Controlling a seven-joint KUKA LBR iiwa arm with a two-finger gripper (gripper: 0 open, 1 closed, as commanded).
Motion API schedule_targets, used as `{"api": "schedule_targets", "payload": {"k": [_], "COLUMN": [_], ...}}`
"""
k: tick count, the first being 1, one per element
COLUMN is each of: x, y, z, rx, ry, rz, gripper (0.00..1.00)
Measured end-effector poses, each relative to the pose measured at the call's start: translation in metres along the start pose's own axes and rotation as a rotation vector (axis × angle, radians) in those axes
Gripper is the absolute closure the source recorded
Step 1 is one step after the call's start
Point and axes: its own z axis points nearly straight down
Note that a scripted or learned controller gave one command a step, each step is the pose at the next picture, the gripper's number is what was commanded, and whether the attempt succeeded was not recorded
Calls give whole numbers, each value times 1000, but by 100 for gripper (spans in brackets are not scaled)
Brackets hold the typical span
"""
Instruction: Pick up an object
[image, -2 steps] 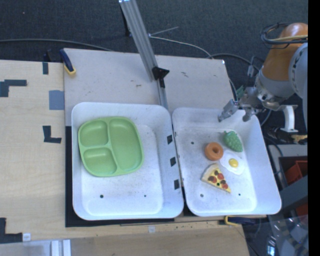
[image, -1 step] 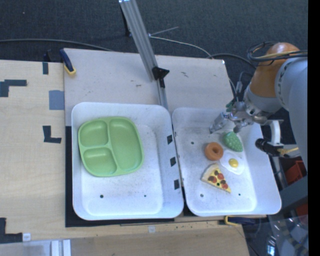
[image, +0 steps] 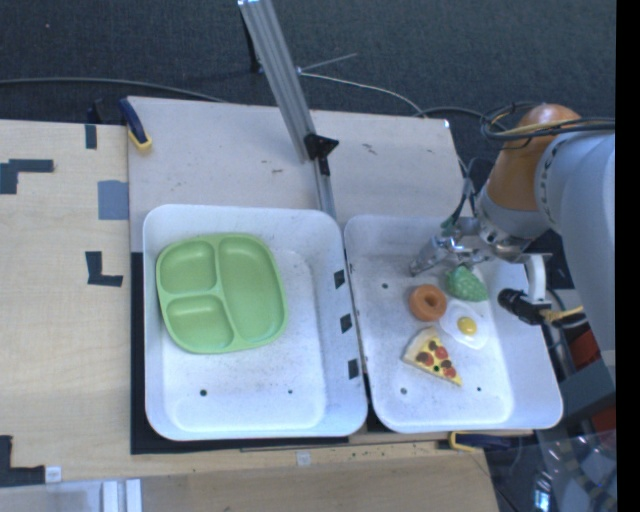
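Hovering fingers (image: 440, 252) beside green toy (image: 467, 284), grip state unclear, no readable labels

Gripper (image: 440, 258) hangs above donut (image: 428, 301) in right bin (image: 400, 395).

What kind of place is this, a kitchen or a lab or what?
Most likely a robotics lab bench, not a kitchen. A grey robot arm reaches over two white bins, the food is toys, such as a pizza slice and a donut, and cables trail across the floor.

Grey rounded arm (image: 585, 190) with an orange band, ending in a metallic hand (image: 445, 252).
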Motion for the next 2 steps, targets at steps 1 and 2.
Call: {"api": "schedule_targets", "payload": {"k": [1, 2], "x": [1, -2], "y": [1, 5], "z": [-12, -75], "rx": [-1, -8], "ry": [0, 1], "rz": [-1, 2], "gripper": [100, 100]}}
